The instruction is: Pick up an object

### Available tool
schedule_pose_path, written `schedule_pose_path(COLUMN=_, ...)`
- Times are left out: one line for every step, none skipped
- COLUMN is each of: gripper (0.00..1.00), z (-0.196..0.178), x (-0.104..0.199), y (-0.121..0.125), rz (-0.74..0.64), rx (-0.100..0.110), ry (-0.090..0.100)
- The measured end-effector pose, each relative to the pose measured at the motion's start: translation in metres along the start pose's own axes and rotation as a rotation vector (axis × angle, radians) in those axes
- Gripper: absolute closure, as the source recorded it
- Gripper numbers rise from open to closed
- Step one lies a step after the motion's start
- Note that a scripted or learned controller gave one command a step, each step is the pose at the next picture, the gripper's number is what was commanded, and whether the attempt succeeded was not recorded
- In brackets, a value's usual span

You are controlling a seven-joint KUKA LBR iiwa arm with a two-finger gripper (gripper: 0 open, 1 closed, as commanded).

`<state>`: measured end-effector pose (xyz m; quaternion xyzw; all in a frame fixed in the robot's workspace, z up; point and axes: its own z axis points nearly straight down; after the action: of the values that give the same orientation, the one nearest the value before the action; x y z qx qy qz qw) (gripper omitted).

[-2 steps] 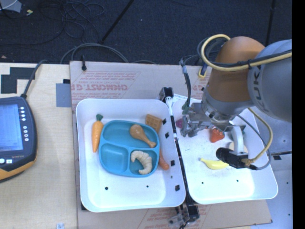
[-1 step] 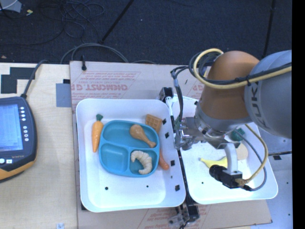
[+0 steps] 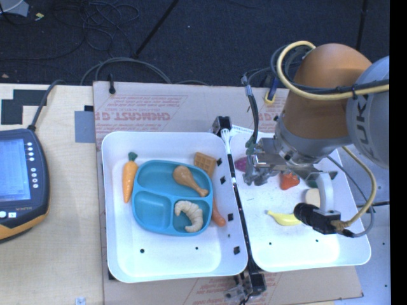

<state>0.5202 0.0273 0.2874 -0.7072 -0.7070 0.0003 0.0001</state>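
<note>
My gripper (image 3: 257, 175) hangs over the upper left part of the right bin (image 3: 356, 253), close to the divider between the bins. A small purple item (image 3: 241, 164) lies just left of it, and a red item (image 3: 289, 182) just right of it. Nearer the front, a yellow banana (image 3: 283, 218) lies on the bin floor. A beige piece (image 3: 311, 196) sits to the right, partly behind the arm's black fitting (image 3: 316, 219). I see nothing held by the gripper.
The left bin (image 3: 121, 246) holds a blue divided plate (image 3: 149, 205) bearing a drumstick (image 3: 190, 179) and a shrimp (image 3: 191, 215). A carrot (image 3: 129, 178), a waffle piece (image 3: 205, 162) and an orange stick (image 3: 218, 218) lie around it. A tablet (image 3: 16, 176) rests far left.
</note>
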Motion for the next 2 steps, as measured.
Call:
schedule_pose_path(gripper=1.0, z=0.013, x=0.057, y=-0.017, rz=-0.005, rx=0.006, ry=0.001)
schedule_pose_path(gripper=1.0, z=-0.01, x=-0.013, y=-0.01, rz=0.006, rx=0.001, ry=-0.002)
